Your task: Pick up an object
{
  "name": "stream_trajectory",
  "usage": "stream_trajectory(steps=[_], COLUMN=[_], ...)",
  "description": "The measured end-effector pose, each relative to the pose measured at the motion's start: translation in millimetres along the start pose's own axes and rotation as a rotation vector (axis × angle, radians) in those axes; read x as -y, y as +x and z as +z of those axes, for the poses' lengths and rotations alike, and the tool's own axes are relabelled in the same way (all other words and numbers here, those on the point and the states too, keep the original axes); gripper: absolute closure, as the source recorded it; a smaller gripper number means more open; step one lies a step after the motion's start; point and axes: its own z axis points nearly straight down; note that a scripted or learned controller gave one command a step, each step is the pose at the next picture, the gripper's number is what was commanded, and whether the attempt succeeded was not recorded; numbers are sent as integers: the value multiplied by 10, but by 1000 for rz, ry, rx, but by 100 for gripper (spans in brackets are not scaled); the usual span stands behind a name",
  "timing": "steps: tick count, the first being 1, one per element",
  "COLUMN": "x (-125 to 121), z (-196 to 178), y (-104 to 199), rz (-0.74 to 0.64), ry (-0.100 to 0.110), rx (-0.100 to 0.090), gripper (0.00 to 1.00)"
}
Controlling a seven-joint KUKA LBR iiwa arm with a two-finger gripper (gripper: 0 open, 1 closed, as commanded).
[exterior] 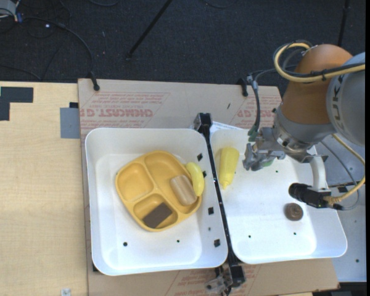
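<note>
Left bin (105,251) near camera holds yellow tray (149,180), banana (196,177) on tray's rim. Right bin (320,242): corn cob (227,165) by divider, brown disc (293,211) apart. Gripper (258,158) just beside corn, likely target. Finger state: cannot tell.

Grey arm (351,97) with a rounded orange band (317,63), looped yellow and black cables (290,57), and a dark metal pincer (257,156).

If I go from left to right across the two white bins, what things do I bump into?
Yellow plastic divided tray → tan bread-like piece → small yellow banana-shaped toy → yellow corn cob toy → grey end effector → small brown round object.
</note>
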Motion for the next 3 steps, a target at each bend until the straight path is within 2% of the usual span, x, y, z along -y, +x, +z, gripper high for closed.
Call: stream_trajectory(steps=[2,3], x=[-100,-298], z=[152,71], y=[1029,1600], rz=[0,0], ry=[0,-2], rx=[1,1], gripper=[100,100])
